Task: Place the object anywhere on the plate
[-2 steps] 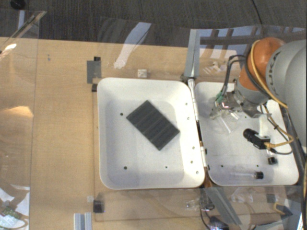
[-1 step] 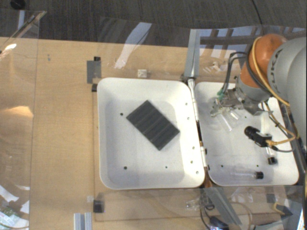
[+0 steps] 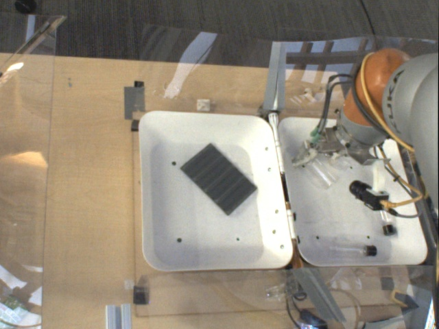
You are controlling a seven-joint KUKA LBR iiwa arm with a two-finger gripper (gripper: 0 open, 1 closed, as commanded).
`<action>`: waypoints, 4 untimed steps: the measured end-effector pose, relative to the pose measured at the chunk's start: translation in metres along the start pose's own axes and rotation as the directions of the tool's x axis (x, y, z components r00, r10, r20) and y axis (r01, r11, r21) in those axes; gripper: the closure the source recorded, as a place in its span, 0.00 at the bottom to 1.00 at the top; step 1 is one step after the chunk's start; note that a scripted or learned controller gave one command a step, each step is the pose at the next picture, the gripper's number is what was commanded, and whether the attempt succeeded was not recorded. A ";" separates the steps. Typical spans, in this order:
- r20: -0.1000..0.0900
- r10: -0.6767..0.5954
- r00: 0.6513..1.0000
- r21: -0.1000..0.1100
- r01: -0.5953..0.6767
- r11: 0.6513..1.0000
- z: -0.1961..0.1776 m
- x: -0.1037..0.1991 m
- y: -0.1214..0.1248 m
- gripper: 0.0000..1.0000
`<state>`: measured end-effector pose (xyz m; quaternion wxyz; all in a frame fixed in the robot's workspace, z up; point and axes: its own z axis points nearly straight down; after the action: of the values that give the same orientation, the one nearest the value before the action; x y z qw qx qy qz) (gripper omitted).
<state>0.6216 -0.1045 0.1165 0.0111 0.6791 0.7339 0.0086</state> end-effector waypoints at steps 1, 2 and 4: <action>0.001 -0.005 1.000 -0.006 0.005 1.000 -0.012 0.001 0.003 1.00; -0.004 -0.114 0.993 0.015 0.114 0.993 0.024 -0.010 0.028 1.00; 0.001 -0.126 0.992 0.001 0.126 0.992 -0.001 -0.007 0.033 1.00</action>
<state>0.6554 -0.1091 0.1183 0.0117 0.6313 0.7754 0.0070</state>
